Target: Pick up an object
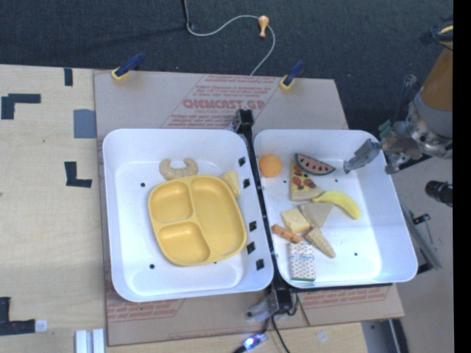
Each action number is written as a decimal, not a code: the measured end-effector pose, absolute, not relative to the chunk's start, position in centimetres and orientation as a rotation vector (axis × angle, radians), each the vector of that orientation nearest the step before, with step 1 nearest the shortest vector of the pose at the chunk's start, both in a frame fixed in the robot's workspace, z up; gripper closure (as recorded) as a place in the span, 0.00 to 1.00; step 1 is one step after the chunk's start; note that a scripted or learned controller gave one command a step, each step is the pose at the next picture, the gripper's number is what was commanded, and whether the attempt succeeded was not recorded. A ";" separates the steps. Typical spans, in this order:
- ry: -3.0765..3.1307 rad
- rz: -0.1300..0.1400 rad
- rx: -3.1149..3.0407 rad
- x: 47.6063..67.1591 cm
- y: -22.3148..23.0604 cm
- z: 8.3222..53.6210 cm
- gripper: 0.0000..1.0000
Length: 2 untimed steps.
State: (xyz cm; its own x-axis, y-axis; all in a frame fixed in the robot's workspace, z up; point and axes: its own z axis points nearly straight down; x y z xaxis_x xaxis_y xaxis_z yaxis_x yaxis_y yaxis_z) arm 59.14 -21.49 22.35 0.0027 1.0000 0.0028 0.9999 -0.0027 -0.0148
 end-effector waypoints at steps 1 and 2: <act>-2.222 0.002 -2.220 59.4 -21.4 23.2 0.00; -2.221 0.006 -2.218 58.5 -21.1 18.4 0.00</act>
